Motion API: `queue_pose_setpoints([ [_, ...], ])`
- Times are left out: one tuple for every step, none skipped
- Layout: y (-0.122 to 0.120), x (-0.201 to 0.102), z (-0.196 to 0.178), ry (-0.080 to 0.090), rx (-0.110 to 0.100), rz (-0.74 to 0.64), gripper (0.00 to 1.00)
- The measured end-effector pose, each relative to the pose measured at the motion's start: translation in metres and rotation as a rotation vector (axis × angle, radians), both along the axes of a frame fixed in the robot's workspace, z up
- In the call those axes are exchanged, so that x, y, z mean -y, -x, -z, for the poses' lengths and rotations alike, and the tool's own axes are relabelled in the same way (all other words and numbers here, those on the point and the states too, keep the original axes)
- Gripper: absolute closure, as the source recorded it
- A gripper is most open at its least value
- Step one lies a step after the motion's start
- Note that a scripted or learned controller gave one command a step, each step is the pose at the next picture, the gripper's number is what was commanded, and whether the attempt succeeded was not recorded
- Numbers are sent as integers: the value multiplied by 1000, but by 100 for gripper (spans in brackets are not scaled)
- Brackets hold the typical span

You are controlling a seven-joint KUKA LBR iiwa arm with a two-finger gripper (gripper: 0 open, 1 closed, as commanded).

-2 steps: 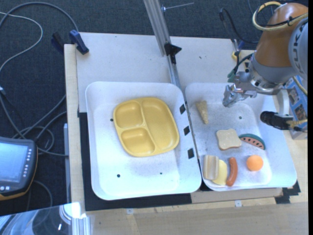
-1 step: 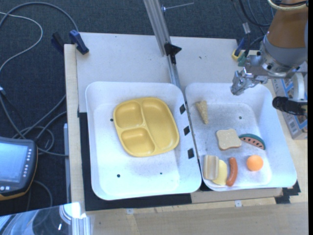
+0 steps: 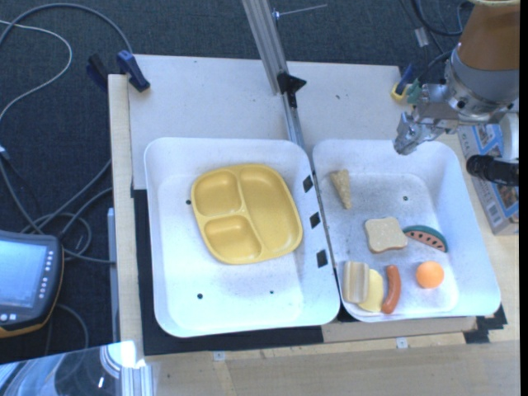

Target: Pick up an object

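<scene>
Above the right bin (image 3: 462, 172), pincer (image 3: 406, 143) hangs.

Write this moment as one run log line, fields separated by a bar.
gripper: above right bin far edge | holding: nothing seen | toy food: in right bin | yellow tray: left bin

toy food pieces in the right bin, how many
6: a wedge at upper left, bread slice mid-bin, watermelon slice right of it, sandwich, sausage and orange along the near edge.
</scene>
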State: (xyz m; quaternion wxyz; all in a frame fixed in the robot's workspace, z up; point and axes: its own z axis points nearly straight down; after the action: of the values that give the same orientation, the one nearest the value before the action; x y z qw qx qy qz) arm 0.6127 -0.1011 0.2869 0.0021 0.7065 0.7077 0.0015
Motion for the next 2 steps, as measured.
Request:
queue_pose_setpoints([
  [23, -52, 20, -4, -10, -4, 100],
  [52, -104, 31, -4, -10, -4, 100],
])
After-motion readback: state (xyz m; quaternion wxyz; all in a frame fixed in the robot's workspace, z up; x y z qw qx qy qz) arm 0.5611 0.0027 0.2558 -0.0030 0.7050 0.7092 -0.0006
